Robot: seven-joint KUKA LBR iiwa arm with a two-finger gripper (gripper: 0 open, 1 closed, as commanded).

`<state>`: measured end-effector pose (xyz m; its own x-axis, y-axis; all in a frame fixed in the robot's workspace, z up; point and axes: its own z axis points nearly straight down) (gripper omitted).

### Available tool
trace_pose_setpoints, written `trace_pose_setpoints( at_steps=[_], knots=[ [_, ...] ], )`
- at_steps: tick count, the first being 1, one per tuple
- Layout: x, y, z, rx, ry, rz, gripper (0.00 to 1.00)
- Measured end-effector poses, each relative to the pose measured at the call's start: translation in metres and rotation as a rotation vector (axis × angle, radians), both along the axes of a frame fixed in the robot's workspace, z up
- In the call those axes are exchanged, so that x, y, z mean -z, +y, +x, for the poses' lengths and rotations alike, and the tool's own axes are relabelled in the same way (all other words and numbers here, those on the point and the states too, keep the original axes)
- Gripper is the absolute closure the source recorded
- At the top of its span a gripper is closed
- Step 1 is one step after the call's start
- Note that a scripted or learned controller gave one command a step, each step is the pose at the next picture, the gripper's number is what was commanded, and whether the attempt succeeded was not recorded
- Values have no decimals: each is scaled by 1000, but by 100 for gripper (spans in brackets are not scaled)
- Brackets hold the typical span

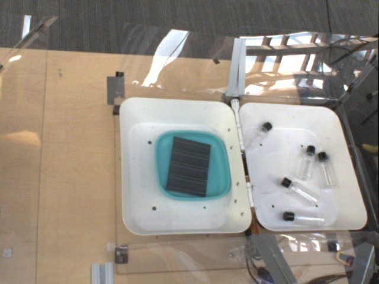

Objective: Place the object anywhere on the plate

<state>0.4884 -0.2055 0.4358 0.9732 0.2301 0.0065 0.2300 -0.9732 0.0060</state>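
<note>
a slanted overhead look at a pale wooden bench (59,170) carrying two shallow white bins side by side.

the left bin (137,118) holds a teal plate (221,171), squarish with rounded corners, sitting near the bin's middle. the object (189,166) lies flat on this plate: a dark grey rectangular slab, with fine ribs running across its short width. its long axis runs from the far side of the bin toward the near side, tilted a little, so the far end leans slightly to the view's right and the near end slightly to the left. the slab sits wholly within the plate, with teal showing on every side, more at the left and right than at the two ends.

the right bin (334,123) holds five small clear vials with black caps, scattered and lying at different angles: one (261,132) near the far left corner, two (308,161) (324,167) close together toward the right, one (298,189) below them lying on a slant, and one (303,218) along the near edge.

a thin metal post (235,70) stands at the far end of the seam between the bins.

whether the gripper is spread or pressed together cannot be told.
</note>
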Motion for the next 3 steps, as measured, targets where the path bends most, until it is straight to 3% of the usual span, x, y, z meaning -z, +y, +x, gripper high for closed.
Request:
trace_pose_setpoints(
  at_steps=[3],
  knots=[
    [0,0,0,22,0,0,0]
  ],
)
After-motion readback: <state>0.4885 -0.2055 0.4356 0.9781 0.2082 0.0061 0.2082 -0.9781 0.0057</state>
